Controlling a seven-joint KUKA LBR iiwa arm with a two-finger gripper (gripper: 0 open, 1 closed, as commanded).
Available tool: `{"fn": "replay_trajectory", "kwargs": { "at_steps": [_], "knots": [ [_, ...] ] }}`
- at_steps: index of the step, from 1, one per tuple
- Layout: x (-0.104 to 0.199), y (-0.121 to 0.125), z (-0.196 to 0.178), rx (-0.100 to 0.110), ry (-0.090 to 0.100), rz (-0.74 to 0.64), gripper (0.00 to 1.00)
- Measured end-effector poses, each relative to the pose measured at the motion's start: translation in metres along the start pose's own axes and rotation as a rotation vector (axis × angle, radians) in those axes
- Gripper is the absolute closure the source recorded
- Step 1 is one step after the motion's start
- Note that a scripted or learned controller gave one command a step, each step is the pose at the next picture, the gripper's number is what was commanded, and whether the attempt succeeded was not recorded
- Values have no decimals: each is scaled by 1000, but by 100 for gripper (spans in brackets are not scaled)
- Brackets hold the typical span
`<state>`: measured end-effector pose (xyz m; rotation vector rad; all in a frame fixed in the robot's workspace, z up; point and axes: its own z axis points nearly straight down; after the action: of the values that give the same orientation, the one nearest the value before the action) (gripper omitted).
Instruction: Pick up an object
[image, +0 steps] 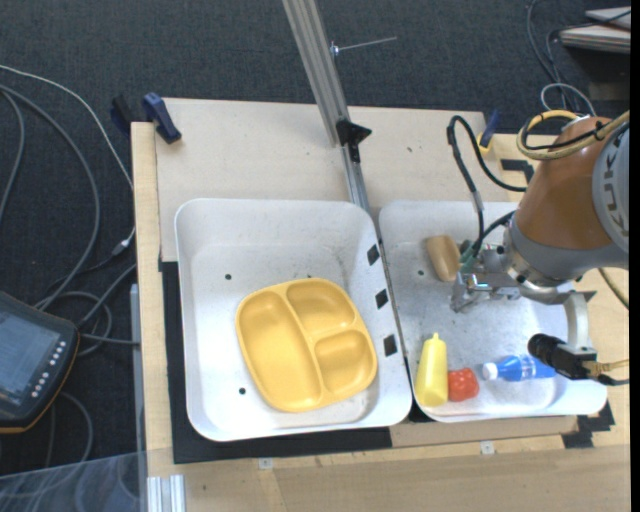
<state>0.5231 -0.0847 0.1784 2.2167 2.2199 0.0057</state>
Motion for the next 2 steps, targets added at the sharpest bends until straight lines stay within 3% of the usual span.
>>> {"fn": "replay_trajectory", "kwargs": {
  "at_steps": [2],
  "knots": [
    [10, 8, -109, -1, 0, 0, 100]
  ]
}}
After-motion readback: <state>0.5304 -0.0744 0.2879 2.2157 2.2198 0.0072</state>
